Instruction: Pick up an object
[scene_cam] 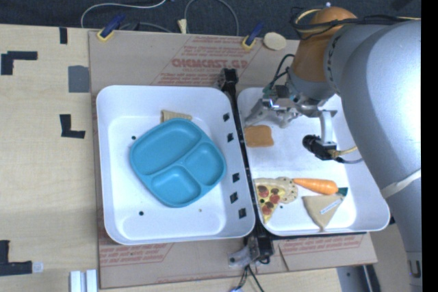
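My gripper [272, 118] hangs over the back left part of the right bin [366, 215]. Its fingers are spread open, with nothing between them. A tan slice of toast [259, 137] lies just below and left of the fingertips, apart from them. Toward the front of the same bin lie a pizza slice [274, 192], an orange carrot [316, 184] and a pale wedge of cheese [321, 210]. The grey arm covers the bin's right back corner.
The left bin [113, 147] holds a blue divided plate [178, 161], with a tan piece [175, 116] poking out behind it. A black divider [236, 147] runs between the bins. Cables and clips lie along the back of the cardboard base.
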Available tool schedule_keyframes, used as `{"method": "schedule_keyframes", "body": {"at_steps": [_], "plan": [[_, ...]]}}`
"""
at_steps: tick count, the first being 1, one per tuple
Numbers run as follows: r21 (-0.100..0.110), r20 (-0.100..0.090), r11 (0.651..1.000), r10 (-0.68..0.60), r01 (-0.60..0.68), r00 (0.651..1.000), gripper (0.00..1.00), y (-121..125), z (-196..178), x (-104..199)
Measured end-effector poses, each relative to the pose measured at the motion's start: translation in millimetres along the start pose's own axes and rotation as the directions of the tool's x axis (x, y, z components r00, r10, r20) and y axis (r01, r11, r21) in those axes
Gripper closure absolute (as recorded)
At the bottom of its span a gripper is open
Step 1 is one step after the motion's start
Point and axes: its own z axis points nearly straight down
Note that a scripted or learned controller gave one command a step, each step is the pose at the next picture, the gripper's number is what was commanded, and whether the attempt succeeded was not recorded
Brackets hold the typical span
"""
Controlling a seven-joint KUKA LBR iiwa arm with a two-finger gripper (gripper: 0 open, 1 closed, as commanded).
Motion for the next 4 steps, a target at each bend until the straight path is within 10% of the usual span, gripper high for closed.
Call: {"method": "schedule_keyframes", "body": {"at_steps": [4], "plan": [[-0.006, 0.004, 1.000, 0.002, -0.001, 1.000, 0.00, -35, -1, -12]]}}
